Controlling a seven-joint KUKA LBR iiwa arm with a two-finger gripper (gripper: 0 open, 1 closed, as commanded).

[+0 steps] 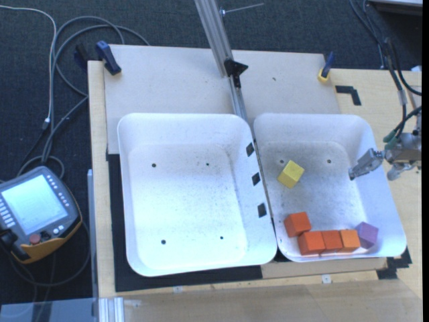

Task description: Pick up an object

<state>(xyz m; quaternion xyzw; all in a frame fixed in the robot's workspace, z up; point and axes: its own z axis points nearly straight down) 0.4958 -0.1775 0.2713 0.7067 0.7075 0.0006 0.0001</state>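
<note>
Hand (377, 163) at rt edge of rt bin (375, 146), over its rim, metal fingers (364, 164) pointing left into bin. Nothing seen between fingers; whether wide or narrow, cannot tell at this res. Cables (402, 79) trailing up from wrist toward top rt.

Rt bin contents:
- yellow cube (291, 174) near centre-left, tilted, alone, well apart from hand.
- orange block (297, 223) at lower left, just above a row.
- row of orange blocks (328, 241) along bottom wall, side by side, touching; exact count hard to tell, looks like 3.
- purple block (366, 233) at rt end of row, touching or just beside last orange one, against lower rt corner.

Left bin (131, 180) beside rt bin, rims touching at centre; dark specks on floor, 4 small dark dots near corners. Black clips (255, 178) on shared rim between bins.

Both bins on bench (167, 79), pale board under them. Blue clamp (107, 56) at board's top left corner, yellow-blue clamp (326, 68) at top rt. Metal pole (211, 22) slanting from top centre down to gap between bins.

Off bench, lower left: teach pendant (33, 210) w/ lit screen, grey cables (67, 52) looping on dark carpet.
</note>
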